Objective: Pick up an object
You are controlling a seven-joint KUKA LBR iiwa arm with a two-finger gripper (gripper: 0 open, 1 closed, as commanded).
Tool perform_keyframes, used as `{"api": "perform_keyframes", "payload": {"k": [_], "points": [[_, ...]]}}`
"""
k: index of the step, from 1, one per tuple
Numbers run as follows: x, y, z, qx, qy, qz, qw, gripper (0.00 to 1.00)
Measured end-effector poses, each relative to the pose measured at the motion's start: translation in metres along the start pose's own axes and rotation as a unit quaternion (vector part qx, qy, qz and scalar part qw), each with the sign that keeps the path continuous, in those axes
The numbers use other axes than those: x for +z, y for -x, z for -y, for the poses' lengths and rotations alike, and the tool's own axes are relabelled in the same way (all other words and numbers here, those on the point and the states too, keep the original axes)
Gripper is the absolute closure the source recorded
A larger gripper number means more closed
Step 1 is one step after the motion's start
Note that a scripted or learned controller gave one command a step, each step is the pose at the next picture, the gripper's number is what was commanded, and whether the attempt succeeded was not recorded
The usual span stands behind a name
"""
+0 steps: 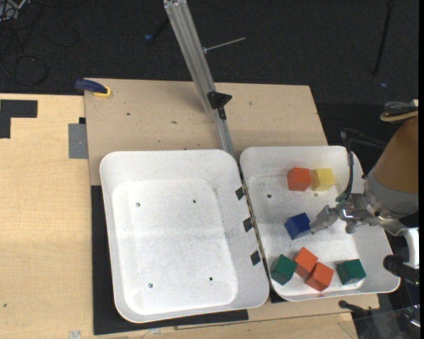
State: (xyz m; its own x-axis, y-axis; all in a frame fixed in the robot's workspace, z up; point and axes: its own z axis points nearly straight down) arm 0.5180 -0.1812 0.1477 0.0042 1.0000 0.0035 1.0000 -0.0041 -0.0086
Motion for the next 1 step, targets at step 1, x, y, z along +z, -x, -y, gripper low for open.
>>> {"api": "perform_keyframes", "payload": {"k": [1], "points": [[0.0274, 0.0022, -0.0060, -0.003, 0.012, 0.004, 0.9999, 0.00]]}}
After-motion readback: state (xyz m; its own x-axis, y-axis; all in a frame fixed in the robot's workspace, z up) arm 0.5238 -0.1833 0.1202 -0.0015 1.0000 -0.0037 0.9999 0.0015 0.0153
